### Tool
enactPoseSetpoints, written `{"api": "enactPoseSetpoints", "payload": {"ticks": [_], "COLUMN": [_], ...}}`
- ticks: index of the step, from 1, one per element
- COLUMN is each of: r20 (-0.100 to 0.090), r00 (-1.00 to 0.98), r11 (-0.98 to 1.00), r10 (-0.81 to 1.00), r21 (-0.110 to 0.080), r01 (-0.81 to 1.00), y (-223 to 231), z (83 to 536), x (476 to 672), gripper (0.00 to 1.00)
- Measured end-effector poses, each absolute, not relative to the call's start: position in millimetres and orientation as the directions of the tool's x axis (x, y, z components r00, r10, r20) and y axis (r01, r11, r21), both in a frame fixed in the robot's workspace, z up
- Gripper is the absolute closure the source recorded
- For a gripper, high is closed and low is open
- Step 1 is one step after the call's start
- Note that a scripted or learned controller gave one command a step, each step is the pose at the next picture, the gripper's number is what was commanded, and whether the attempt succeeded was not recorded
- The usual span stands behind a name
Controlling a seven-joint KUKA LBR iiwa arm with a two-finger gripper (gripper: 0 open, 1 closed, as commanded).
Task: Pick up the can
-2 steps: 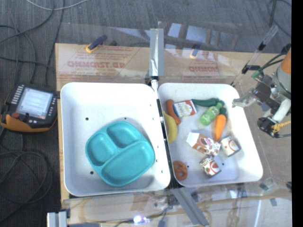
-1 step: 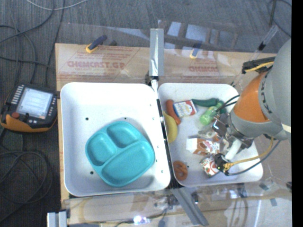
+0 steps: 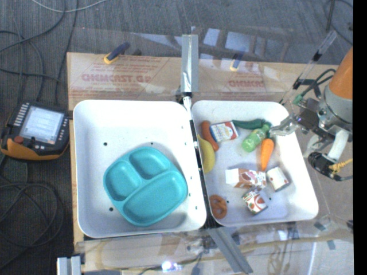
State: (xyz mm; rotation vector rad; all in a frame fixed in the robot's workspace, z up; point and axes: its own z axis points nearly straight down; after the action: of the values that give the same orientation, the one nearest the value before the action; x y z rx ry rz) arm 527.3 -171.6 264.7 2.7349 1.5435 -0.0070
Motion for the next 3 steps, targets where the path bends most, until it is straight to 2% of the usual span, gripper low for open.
{"api": "enactPoseSetpoints", "payload": {"ticks": [1, 2, 3], "r20": [0.0, -0.002, -0.002], "r00": [0.575, 0.575, 0.575], "r11": [-0.575, -0.575, -0.575], "r10": [0.818, 0.818, 0.818], "r21": [-0.005, -0.009, -0.01], "r01": [0.818, 0.818, 0.818], "y": [-199.5, -199.0, -199.1], "z": [99.5, 107.1, 107.1], "x": [483.1, 482.3, 482.2], "gripper": [0.0, 1.0, 0.0]}}
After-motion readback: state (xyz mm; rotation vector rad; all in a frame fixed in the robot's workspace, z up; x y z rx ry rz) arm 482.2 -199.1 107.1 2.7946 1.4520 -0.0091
